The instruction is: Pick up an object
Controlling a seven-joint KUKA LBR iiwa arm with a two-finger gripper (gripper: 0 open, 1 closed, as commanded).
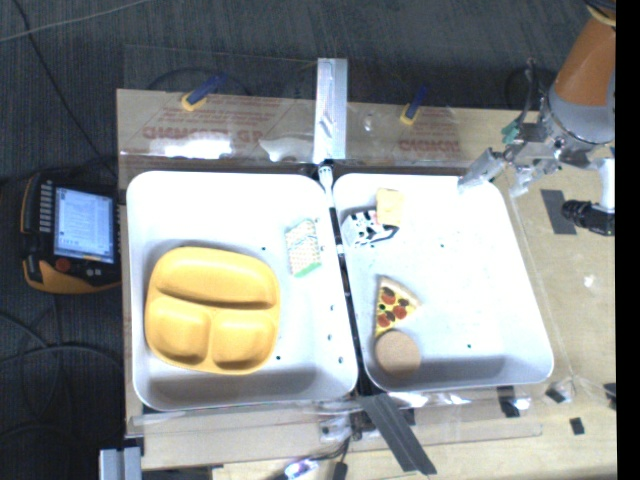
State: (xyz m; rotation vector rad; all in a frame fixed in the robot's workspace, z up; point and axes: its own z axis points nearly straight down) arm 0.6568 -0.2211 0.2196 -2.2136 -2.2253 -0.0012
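Claw (pixel 487 168) sits outside the right bin (pixel 500 298), can't tell its grip; flat pizza slice (pixel 395 305) might slip.

Pizza-slice toy (pixel 394 306) flat in right bin (pixel 500 298)

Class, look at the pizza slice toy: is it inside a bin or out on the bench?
Inside. The pizza slice lies flat on the floor of the right bin, just above a round brown disc.
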